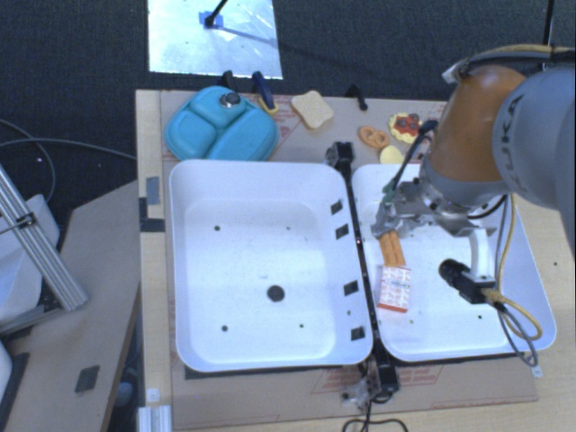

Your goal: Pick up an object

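Note:
In the right bin (517, 309) an orange stick-shaped object (392, 250) lies near the left wall, and a small white and red packet (394, 288) rests just in front of it. My gripper (392, 221) hangs low over the far end of the orange object, right at its upper tip. The wrist hides the contact, so I cannot make out whether it touches the object. The grey arm with its orange band (472, 124) covers the back of the bin.
The left bin (193, 241) holds one small dark disc (275, 292). Behind the bins lie a blue lidded container (220, 126), a toast slice (312, 109), a pretzel (373, 137), a round red-and-yellow toy (405, 126) and a yellow piece (391, 156). Cables (513, 318) loop over the right bin.

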You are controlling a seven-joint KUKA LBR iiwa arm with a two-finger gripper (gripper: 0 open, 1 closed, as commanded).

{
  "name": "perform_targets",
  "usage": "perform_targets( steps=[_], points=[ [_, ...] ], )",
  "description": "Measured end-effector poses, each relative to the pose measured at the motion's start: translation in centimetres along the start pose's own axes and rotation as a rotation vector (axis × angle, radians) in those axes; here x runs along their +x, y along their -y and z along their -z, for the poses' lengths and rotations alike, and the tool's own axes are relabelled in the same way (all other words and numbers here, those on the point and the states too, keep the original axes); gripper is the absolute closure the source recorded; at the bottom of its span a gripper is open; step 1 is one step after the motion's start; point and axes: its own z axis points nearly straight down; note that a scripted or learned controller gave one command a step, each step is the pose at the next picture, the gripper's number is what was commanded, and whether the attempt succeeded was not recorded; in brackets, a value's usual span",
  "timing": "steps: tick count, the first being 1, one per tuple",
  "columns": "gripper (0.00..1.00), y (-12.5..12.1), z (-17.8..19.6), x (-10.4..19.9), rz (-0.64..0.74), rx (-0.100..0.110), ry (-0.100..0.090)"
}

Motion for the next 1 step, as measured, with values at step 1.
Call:
perform_targets(
  steps=[1],
  points=[
    [1.00, 2.25, 5.36, 4.35, -0.001, -0.001, 0.002]
  ],
)
